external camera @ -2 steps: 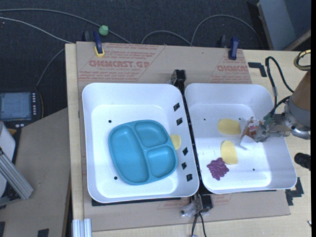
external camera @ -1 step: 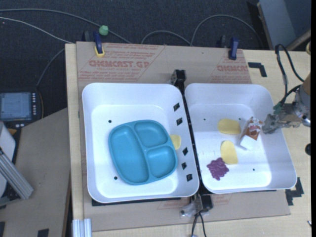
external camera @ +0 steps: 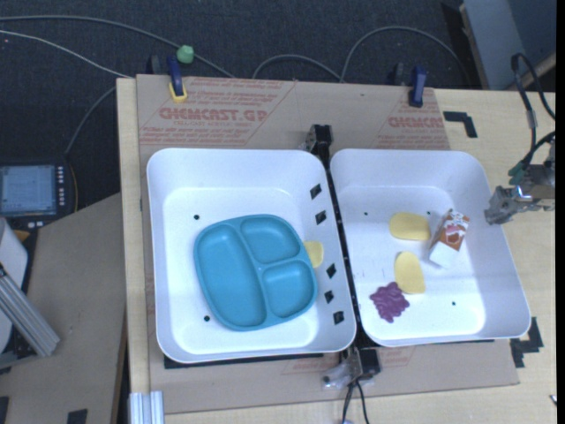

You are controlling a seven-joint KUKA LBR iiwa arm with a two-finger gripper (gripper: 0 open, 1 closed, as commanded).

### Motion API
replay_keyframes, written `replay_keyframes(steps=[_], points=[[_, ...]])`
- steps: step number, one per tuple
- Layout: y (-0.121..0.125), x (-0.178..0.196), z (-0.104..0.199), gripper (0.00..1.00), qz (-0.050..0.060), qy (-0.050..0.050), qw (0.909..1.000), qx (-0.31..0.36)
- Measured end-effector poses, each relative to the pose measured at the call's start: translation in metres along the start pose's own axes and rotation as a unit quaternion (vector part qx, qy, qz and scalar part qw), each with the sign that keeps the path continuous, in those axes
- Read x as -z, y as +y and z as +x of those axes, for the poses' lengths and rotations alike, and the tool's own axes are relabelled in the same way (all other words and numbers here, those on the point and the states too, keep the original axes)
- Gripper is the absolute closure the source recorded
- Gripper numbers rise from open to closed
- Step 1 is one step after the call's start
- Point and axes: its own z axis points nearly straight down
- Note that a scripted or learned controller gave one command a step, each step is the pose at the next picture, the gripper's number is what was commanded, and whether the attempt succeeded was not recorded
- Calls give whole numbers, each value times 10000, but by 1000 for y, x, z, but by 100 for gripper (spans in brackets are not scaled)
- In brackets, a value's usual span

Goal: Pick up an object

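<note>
- One end effector (external camera: 505,203) hangs at the right rim of the right bin (external camera: 494,321); we cannot tell its state, since it is small and partly cut off at the view's edge.
- Nearest to it we see a small red-and-white carton (external camera: 449,235) inside that bin, lying tilted; we judge it the likeliest thing to pick.
- Just left of the carton lies a yellow piece (external camera: 409,226), with a second yellow piece (external camera: 409,272) below it and a purple grape bunch (external camera: 389,299) touching or just beside that one.
- Across the divider, the left bin (external camera: 177,184) holds a blue divided plate (external camera: 254,270), with a yellow item (external camera: 313,253) peeking from under its right edge.
- Both bins sit on the desk (external camera: 132,263), presumably side by side so that the arm reaches each.
</note>
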Motion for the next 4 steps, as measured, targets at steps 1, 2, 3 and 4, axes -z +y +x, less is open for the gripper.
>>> replay_keyframes(steps=[1,2,3,4], points=[[-5,8,50,100,28,23,10000,16],[-9,14,101,100,31,22,10000,13],[0,6,148,100,38,24,10000,22],[-1,5,212,100,35,25,10000,27]])
